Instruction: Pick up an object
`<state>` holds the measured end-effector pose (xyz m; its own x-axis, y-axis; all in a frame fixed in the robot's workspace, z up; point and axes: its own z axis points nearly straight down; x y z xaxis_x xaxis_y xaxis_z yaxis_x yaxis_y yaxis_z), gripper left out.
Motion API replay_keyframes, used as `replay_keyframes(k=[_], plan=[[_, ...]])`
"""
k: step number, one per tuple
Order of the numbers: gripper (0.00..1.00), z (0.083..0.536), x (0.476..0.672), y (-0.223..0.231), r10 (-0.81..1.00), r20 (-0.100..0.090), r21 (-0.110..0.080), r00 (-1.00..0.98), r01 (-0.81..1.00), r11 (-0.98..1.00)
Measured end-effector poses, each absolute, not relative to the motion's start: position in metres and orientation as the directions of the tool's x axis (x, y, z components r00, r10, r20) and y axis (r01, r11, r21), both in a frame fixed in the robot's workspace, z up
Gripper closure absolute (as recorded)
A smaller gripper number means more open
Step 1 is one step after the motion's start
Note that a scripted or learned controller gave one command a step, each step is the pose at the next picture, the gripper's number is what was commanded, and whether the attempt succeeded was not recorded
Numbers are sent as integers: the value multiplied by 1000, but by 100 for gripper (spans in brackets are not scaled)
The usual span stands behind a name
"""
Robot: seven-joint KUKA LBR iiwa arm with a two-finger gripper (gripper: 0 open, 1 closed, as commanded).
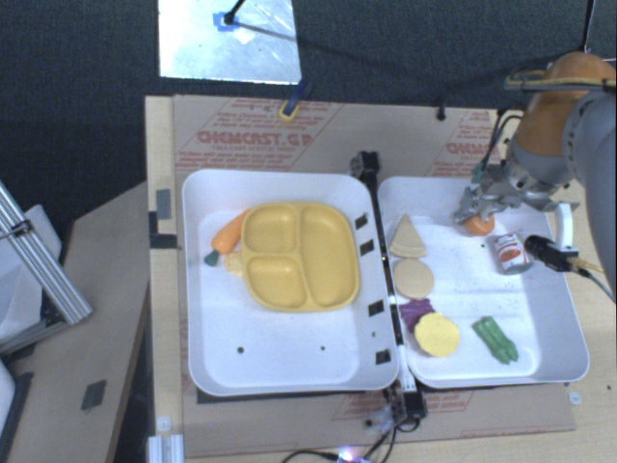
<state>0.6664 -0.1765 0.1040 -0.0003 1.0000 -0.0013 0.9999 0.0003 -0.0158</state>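
My gripper (pixel 479 204) hangs low over the far part of the right bin (pixel 559 336), right above a small orange object (pixel 479 226) and touching or nearly touching it. Also in this bin are a red and white can (pixel 507 252), a beige wedge (pixel 409 237), a round beige disc (pixel 414 279), a purple piece (pixel 416 310), a yellow round piece (pixel 437 336) and a green vegetable (pixel 495 340). The grey arm with its orange band (pixel 569 75) comes in from the upper right.
In the left bin (pixel 207 355) lies a yellow divided plate (pixel 294 256), with a toy carrot (pixel 228 231) against its left rim. A black divider (pixel 379 258) runs between the bins. A shiny metal sheet (pixel 229 27) lies beyond the bench.
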Motion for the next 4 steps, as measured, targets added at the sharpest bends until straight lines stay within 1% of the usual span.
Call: replay_keyframes(k=[1, 2, 3, 4], plan=[[100, 165, 668, -172, 1000, -1, 3, -3, 1000, 3], [100, 219, 669, -173, 1000, -1, 6, -5, 1000, 5], [100, 223, 645, -137, 1000, 0, 1, -7, 1000, 7], [100, 233, 604, -96, 1000, 1, -1, -7, 1000, 7]])
